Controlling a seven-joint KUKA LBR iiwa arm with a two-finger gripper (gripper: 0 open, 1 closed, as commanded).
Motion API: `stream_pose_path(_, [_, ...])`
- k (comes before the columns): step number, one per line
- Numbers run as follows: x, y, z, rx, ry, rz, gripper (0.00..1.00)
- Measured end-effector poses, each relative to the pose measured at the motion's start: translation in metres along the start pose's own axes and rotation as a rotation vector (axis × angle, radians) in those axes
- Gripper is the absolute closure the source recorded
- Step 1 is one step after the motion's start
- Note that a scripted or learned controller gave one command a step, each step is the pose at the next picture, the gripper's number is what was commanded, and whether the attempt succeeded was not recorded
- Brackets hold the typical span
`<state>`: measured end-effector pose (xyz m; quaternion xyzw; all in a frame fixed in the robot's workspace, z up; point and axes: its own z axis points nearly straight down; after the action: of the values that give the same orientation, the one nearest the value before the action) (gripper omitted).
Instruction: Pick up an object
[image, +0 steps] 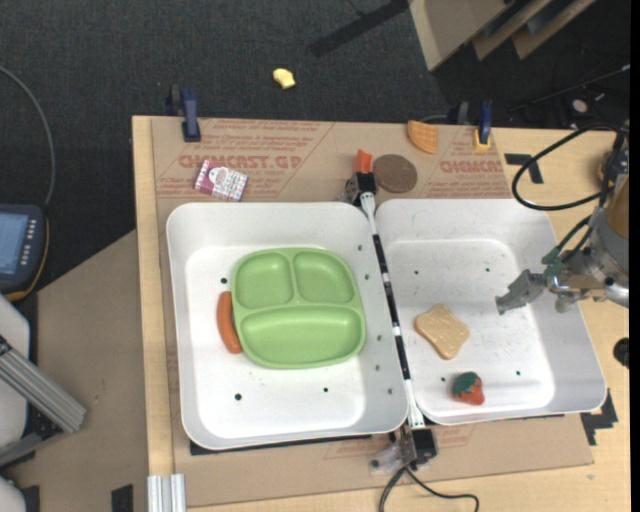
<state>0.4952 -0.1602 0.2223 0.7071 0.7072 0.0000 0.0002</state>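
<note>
In the right bin (520, 225) lie a tan slice of toy toast (442, 331) near the left wall and a red toy strawberry with a green top (467, 388) near the front rim. My gripper (540, 298) hangs over the right part of this bin, to the right of the toast and slightly farther back. It is open, with one grey finger (518, 291) slanting left and nothing between the fingers. The left bin (200, 250) holds a green divided plate (297, 306) and an orange toy sausage (228, 322) along the plate's left side.
On the cardboard behind the bins sit a brown disc (395, 173), an orange wedge (423, 136) and a pink packet (220, 180). A black cable (545, 170) loops over the bench's back right. The ridge between the bins (385, 290) runs front to back.
</note>
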Motion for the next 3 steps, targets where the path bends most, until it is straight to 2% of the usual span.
stream_pose_path(1, [0.044, -0.018, 0.088, 0.009, 0.005, -0.002, 0.00])
stream_pose_path(2, [0.045, 0.003, 0.140, 0.004, 0.003, 0.000, 0.00])
stream_pose_path(3, [0.047, 0.050, 0.138, -0.005, -0.002, -0.003, 0.00])
